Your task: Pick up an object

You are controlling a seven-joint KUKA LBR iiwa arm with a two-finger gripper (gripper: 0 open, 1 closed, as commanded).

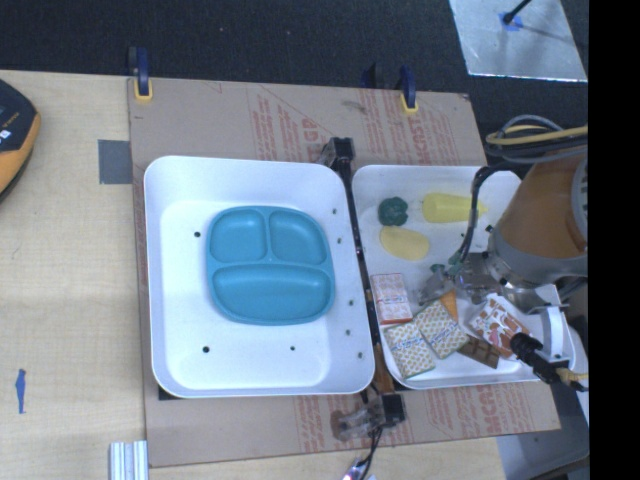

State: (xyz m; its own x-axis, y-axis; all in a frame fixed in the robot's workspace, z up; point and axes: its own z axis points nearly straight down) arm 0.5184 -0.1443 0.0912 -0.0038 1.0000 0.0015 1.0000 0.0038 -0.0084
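Claw hovers over unreadable printed packets.

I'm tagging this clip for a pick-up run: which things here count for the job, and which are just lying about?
For the job:
- dark green ball
- two yellow soft lumps
- small patterned packets
- gripper

Lying about:
- blue divided plastic plate
- blue clamps
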